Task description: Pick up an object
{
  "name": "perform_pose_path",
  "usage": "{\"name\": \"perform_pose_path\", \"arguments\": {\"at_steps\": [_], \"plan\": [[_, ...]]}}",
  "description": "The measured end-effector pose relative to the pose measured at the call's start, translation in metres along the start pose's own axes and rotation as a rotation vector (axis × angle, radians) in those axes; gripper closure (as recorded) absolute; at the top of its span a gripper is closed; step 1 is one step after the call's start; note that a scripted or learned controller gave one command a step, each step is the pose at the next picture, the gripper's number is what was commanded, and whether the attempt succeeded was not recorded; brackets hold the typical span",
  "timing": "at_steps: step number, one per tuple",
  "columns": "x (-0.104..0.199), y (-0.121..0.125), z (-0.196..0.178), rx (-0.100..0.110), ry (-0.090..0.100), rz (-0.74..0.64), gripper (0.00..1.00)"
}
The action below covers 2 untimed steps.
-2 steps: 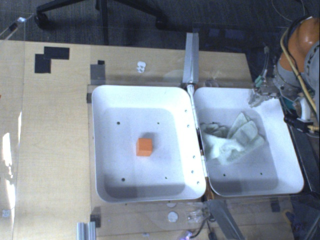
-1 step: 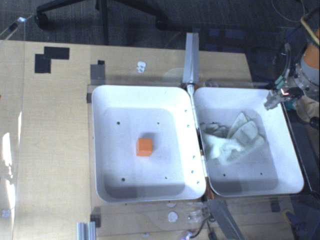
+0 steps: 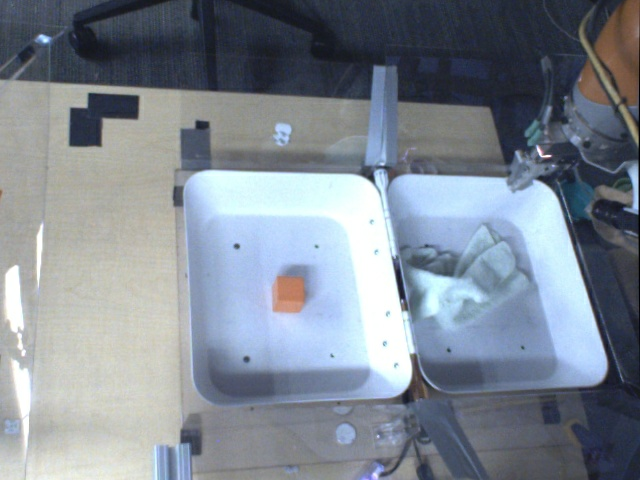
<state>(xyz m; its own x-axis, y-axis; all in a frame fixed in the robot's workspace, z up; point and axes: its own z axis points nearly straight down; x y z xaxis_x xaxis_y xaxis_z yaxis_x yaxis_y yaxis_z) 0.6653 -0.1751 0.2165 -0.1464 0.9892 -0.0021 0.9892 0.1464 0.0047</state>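
Note:
A small orange cube (image 3: 289, 294) sits near the middle of the left white bin (image 3: 215, 368). A crumpled pale cloth (image 3: 468, 276) lies in the right white bin (image 3: 570, 363), toward its centre. My gripper (image 3: 527, 171) hangs at the upper right, above the far right corner of the right bin, well away from both the cloth and the cube. Nothing shows between its fingers.
A metal divider post (image 3: 380, 118) stands at the back between the two bins. Cables and the arm's orange band (image 3: 612, 48) crowd the right edge. A chair base (image 3: 200, 8) rests on the dark floor behind the wooden bench (image 3: 90, 268).

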Motion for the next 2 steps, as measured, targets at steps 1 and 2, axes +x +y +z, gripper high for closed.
{"name": "perform_pose_path", "arguments": {"at_steps": [1, 2], "plan": [[0.018, 0.008, -0.016, -0.001, 0.0, 0.002, 1.0], [0.058, 0.011, -0.023, 0.0, 0.0, -0.036, 1.0]]}}
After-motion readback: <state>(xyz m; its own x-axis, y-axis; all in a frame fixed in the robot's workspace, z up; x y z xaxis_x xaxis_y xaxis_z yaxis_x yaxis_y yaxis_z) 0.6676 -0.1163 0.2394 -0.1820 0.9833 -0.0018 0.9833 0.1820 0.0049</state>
